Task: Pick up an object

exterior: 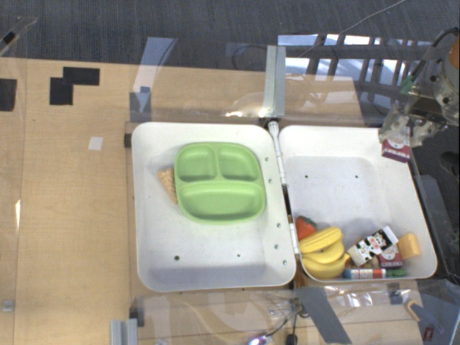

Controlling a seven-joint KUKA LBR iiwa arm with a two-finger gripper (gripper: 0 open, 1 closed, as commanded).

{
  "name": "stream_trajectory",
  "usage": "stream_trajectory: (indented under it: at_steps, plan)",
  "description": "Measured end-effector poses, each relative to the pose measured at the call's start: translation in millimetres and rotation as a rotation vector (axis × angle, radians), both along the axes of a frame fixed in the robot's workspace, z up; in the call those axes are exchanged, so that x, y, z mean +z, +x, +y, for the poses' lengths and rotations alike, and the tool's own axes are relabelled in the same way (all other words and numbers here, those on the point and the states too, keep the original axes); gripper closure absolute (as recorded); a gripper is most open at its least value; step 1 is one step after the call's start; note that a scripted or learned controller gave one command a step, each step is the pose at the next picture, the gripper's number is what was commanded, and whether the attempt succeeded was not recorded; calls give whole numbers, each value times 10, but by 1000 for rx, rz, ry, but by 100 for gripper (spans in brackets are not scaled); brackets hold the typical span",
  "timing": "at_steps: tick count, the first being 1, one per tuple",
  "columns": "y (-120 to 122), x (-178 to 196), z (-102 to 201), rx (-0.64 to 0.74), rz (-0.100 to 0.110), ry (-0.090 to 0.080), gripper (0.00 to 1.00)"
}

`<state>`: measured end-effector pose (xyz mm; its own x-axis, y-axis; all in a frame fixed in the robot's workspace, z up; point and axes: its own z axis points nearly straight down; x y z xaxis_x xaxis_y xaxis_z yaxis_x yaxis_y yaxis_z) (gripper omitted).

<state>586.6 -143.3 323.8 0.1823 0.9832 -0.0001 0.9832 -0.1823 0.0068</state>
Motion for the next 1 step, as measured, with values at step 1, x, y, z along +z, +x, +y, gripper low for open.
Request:
stream_trajectory:
  at_steps: [1]
  plan:
    - [-469,-1190,556,105,6,1,100]
